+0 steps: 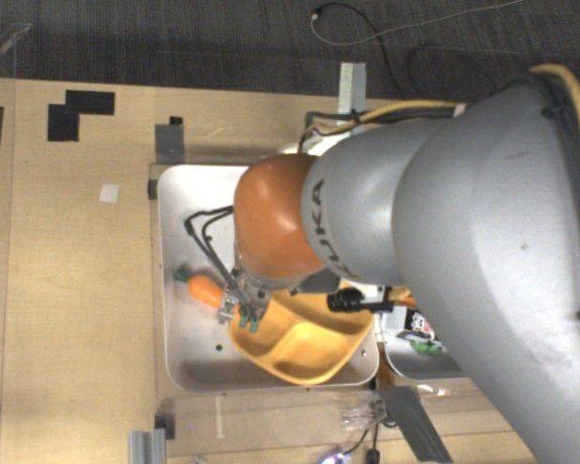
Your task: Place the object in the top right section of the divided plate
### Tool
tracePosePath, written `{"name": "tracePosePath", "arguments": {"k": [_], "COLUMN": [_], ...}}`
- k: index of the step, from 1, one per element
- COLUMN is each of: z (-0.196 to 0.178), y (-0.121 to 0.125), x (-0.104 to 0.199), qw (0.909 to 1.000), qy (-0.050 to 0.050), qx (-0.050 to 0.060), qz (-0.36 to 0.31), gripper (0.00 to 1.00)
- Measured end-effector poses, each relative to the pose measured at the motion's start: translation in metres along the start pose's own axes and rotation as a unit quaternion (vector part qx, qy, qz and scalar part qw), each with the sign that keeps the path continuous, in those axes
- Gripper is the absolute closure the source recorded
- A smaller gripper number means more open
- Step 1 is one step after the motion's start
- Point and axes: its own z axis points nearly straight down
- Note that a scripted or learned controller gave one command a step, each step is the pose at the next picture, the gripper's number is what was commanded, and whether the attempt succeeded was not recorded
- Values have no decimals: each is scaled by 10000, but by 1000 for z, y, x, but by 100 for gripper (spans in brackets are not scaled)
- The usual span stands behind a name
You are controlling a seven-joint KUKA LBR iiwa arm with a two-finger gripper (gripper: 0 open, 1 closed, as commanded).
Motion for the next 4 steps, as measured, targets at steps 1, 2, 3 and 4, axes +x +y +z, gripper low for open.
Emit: {"name": "tracePosePath", "arguments": {"k": [1, 2, 3, 4], "z": [0, -1, -26, -6], "y": [-5, -9, -22, 16], "x": [-10, -1, -28, -10], "qw": [9601, 9276, 9468, 9189], "qy": [-12, -3, 91, -35], "qx": [108, 126, -38, -9], "qz": [-2794, -3733, -3216, -3945], "gripper": [100, 100, 100, 100]}}
